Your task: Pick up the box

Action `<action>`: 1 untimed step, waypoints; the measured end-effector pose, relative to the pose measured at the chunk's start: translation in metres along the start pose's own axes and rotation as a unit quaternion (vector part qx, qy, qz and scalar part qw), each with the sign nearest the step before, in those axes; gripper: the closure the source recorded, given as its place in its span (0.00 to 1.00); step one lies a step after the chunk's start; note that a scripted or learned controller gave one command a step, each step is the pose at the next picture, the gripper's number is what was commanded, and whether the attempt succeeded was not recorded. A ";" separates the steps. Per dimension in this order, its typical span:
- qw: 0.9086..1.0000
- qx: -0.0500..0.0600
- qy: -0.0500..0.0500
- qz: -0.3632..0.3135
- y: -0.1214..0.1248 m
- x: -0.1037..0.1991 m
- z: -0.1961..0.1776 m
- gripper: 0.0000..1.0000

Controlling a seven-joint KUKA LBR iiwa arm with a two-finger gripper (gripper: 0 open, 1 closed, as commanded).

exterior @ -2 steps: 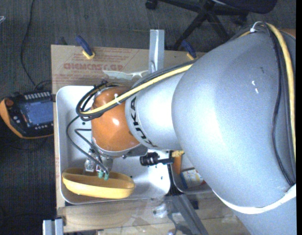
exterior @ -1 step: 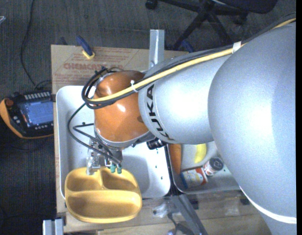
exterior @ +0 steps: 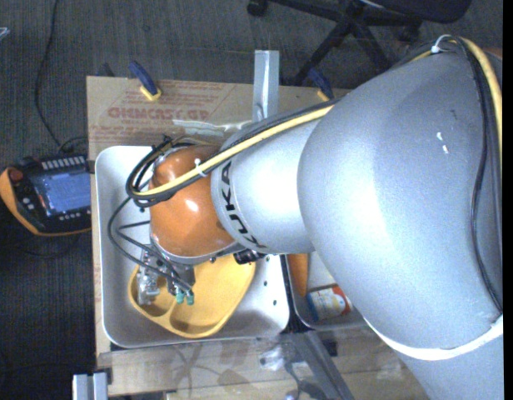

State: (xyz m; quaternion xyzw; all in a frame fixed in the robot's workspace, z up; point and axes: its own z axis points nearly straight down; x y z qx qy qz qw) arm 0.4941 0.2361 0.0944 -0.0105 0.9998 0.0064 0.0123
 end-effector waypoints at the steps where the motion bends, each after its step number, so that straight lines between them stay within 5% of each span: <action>1: 1.000 0.006 0.012 -0.018 -0.002 0.004 -0.061 1.00</action>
